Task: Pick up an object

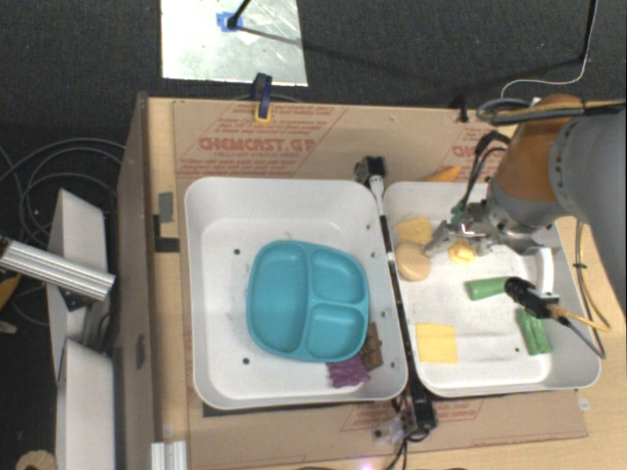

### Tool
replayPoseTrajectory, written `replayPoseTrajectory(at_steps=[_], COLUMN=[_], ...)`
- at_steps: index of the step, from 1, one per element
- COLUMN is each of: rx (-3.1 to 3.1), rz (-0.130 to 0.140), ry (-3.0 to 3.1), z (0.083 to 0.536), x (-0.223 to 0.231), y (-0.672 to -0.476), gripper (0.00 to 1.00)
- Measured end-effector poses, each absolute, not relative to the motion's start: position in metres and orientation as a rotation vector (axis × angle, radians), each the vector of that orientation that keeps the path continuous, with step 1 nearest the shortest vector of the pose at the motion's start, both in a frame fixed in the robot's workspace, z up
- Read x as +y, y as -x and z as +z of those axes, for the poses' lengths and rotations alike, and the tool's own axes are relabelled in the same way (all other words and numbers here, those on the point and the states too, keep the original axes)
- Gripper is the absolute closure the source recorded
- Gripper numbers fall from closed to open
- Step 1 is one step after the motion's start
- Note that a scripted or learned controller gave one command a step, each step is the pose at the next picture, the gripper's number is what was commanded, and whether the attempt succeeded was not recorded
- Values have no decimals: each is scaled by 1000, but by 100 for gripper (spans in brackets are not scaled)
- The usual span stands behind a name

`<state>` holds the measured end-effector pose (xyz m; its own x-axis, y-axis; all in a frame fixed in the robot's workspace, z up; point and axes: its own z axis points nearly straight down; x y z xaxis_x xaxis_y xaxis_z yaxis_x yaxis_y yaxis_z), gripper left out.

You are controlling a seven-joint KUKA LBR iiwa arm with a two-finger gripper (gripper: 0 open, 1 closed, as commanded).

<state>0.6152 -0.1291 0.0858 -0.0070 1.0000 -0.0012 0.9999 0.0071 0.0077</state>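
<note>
The end effector [460, 235] is hanging low over the far part of the right bin [490, 358], and whether it is open or closed cannot be told. A small yellow chunk [460, 255] is lying just on the near side of it, touching or almost touching it; nothing is visibly gripped.

Crowding the end effector on the side toward the view's left are a pale yellow piece [416, 230] and, slightly nearer the camera, a beige round lump [411, 262]. Both are sitting close to the wall the two bins share. A green stick [484, 288] is lying just nearer the camera than the end effector. A second green piece [534, 335] is lying further out, toward the bin's near right corner. A flat yellow square [437, 343] is resting well apart from the end effector, toward the near rim.

Past the shared wall, well to the left of the end effector, the left bin [225, 243] is holding a teal divided plate [309, 302]. A purple scrap [345, 372] and a brown bit [373, 351] are sitting at the plate's near right edge.

Beyond the far rim from the end effector, an orange thing [443, 174] is lying on the counter [294, 145]. The grey arm [578, 164] is covering the bin's far right corner. The barest floor is lying nearer the camera than the end effector — between the yellow square and the second green piece.
</note>
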Motion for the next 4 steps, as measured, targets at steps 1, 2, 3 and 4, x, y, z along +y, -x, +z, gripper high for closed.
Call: replayPoseTrajectory(at_steps=[1, 2, 3, 4], rx=[2224, 2221, 2222, 2217], rz=[6, -1, 2, 6], ry=[-2212, -2223, -2219, -2215], z=[96, 135, 134, 89], x=[-130, -145, -144, -165], y=[-614, -569, -571, -564], gripper=[100, 100, 0, 0])
